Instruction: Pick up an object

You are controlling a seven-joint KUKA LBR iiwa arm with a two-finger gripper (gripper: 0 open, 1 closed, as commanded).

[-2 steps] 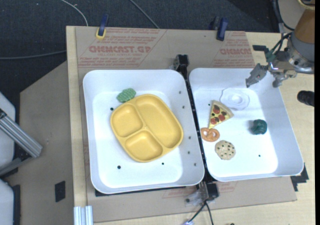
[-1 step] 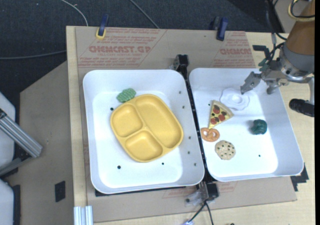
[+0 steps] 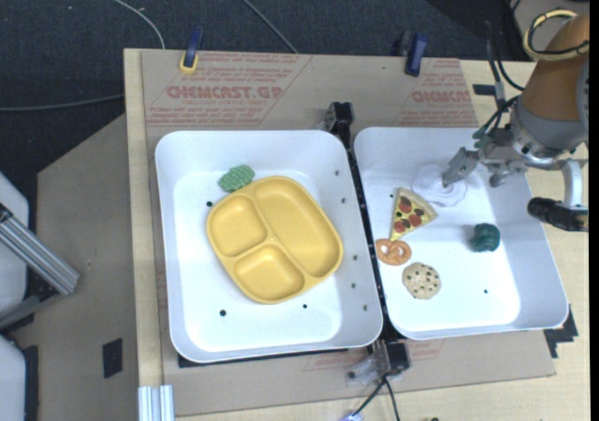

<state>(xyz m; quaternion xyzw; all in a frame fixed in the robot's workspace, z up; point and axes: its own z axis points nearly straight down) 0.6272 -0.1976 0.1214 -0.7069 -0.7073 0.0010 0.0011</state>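
Observation:
In the right bin [image 3: 524, 307] lie a pizza slice [image 3: 410, 213], a pretzel [image 3: 393, 251], a cookie [image 3: 422, 280] and a dark green broccoli piece [image 3: 484, 238]. My gripper [image 3: 477, 170] hangs over the back of this bin, open, with nothing between its fingers. It is behind and to the right of the pizza slice and behind the broccoli. A pale, see-through shape [image 3: 440, 183] lies just left of the gripper; I cannot make out what it is.
The left bin [image 3: 178, 223] holds a yellow three-part plate [image 3: 272, 238] with a light green leafy piece [image 3: 237, 178] at its back left corner. A black clamp [image 3: 341, 116] sits between the bins at the back. The arm's orange band [image 3: 557, 82] is at the right edge.

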